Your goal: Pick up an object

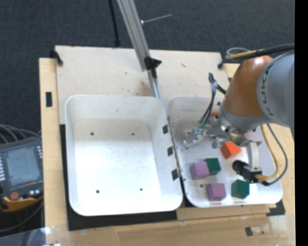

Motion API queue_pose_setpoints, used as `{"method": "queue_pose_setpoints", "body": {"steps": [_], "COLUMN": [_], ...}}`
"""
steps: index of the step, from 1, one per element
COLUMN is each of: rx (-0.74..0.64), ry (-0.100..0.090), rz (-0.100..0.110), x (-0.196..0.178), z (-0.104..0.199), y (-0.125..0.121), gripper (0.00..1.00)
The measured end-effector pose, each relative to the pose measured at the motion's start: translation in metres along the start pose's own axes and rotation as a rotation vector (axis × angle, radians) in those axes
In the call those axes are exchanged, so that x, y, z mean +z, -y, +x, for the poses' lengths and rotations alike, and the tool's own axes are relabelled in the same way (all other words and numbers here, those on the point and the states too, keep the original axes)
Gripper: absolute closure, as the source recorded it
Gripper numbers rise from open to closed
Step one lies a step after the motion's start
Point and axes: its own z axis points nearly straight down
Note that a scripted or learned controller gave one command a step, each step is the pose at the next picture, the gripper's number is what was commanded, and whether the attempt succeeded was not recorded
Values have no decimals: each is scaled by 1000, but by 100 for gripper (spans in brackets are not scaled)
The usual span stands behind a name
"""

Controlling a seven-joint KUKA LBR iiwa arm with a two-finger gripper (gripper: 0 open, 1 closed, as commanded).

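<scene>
No readable text is showing anywhere at this moment. Far off to the gripper's (208, 132) left, the handheld control unit (18, 170) is lying beside the bench with its grey screen facing up, but nothing on that screen or on its buttons is coming through as letters or numbers. The blocks just below the gripper are showing plain faces, no labels. The white bins (118, 104) are carrying only dark specks, no signs or brands.

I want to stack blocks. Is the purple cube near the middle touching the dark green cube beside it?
Touching. The camera view shows the upper purple foam cube pressed against the dark green foam cube, with no white bin floor between them.
</scene>
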Motion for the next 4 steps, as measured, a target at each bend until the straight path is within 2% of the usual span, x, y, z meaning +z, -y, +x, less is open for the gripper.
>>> {"method": "queue_pose_setpoints", "body": {"steps": [1, 2, 3, 4], "rx": [1, 0, 6, -5], "ry": [0, 1, -1, -1], "rz": [0, -5, -9, -10], "x": [53, 62, 50, 7], "z": [-2, -4, -4, -3], "y": [-10, -10, -11, -14], "gripper": [0, 0, 100, 100]}}
